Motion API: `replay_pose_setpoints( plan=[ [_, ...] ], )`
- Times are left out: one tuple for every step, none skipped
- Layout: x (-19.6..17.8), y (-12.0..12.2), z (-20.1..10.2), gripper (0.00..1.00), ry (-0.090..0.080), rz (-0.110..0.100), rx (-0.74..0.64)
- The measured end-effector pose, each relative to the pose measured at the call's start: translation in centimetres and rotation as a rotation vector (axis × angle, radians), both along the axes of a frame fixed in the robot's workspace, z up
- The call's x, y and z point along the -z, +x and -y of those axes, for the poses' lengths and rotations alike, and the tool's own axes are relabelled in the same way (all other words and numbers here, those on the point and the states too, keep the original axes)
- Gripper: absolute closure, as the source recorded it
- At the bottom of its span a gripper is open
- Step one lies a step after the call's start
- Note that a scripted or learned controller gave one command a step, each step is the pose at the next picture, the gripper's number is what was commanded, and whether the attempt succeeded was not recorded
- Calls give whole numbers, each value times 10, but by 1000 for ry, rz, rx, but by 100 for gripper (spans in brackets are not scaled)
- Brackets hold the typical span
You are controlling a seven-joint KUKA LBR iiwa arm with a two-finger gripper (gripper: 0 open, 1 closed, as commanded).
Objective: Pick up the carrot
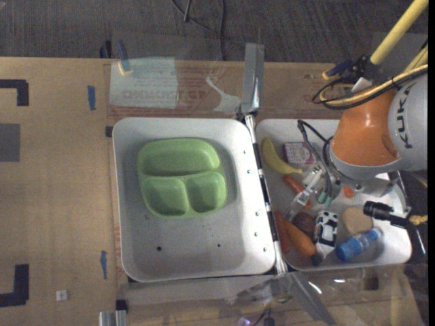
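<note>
The carrot (297,236) lies at the near left of the right bin (401,253), beside a dark round item (304,221) and a black-and-white object (327,227); the claw (314,192) hangs just above it, among the clutter; whether it is open or closed cannot be told. The left bin (197,253) holds a green divided tray (181,176).

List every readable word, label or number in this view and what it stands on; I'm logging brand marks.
"KUK", the view's edge cutting it off: on the grey arm beside its orange band.
Faint reddish print on the clear sheet behind the left bin: too blurred to read.
Print on the small pink packet: too small to read.
</note>
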State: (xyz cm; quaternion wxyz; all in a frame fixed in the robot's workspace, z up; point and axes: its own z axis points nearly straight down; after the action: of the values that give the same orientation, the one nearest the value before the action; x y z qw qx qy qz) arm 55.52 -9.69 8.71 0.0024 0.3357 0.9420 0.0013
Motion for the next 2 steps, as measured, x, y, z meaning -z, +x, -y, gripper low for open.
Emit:
replay_pose_setpoints(
  plan=[
    [-3,80,7,0,3,-84,-34],
    [-1,17,4,0,-1,2,-48]
  ],
)
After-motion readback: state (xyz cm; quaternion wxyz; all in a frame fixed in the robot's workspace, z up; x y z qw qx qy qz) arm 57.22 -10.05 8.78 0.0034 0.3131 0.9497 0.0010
